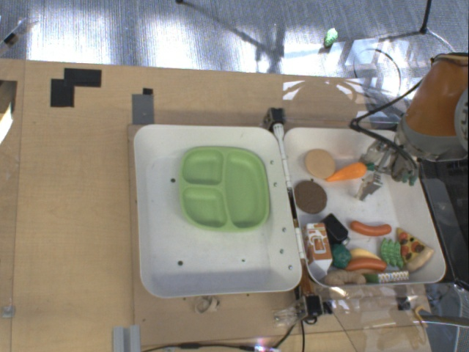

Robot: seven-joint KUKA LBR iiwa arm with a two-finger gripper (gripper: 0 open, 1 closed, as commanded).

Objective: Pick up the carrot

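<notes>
The orange carrot lies in the right bin, near its back, with its tip pointing left toward a tan round cookie. My gripper sits at the carrot's thick right end. It is open: one finger shows in front of the carrot with a gap between them, and the other stands behind it. The carrot's end lies between the two fingers without being clamped.
The right bin also holds a brown round cookie, a sausage, a pizza slice, a small box and several other toy foods at its front. A green divided plate sits in the left bin.
</notes>
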